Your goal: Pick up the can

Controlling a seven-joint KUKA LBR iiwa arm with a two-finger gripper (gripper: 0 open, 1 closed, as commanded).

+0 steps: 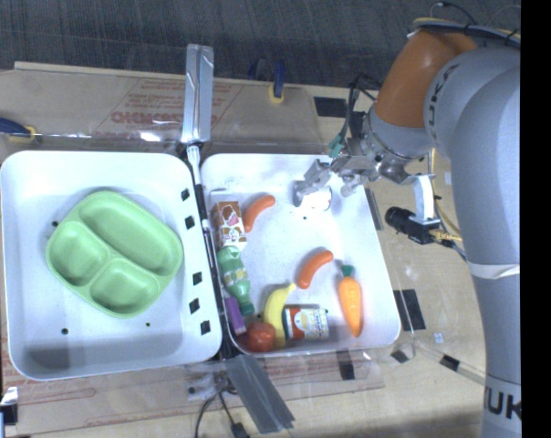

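The can [306,323] lies on its side at the front of the right bin [285,176], white with a red label, between a yellow banana [276,305] and a carrot [349,304]. My gripper [323,184] hangs over the back of the right bin, well away from the can. Its two grey fingers [305,189] point left and stand apart with nothing between them.
The right bin also holds two orange sausages [256,210] [314,265], a snack packet [228,224], a green bottle [233,276] and a red tomato [260,337]. A green divided plate [114,251] lies in the left bin [29,336].
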